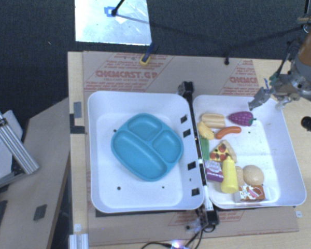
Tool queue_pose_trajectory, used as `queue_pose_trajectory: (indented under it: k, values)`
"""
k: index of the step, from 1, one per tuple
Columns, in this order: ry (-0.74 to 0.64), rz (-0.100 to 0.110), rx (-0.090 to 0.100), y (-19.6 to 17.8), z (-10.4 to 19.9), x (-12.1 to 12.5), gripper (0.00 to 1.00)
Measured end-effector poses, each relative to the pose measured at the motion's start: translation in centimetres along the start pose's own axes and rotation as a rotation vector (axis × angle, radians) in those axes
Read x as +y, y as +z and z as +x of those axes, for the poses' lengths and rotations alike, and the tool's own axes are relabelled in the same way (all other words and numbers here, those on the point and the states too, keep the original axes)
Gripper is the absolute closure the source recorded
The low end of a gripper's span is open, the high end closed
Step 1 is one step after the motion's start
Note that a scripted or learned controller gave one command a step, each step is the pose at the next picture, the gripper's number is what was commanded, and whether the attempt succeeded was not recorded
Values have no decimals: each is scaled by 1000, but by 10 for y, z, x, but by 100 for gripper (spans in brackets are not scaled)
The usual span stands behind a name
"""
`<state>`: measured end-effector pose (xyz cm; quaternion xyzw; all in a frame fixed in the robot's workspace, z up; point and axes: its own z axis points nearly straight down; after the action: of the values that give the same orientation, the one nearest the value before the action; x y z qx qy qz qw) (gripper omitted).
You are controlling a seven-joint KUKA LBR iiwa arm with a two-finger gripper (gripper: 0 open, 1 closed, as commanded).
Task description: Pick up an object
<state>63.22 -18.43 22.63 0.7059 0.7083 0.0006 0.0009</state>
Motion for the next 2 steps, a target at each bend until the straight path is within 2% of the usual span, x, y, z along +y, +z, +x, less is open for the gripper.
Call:
queue_pose_trajectory:
  k: [1, 2]
  values:
    - [2, 2, 0, 60, -3, -3, 0]
    - [1, 3, 1, 101, -2, -2, 0]
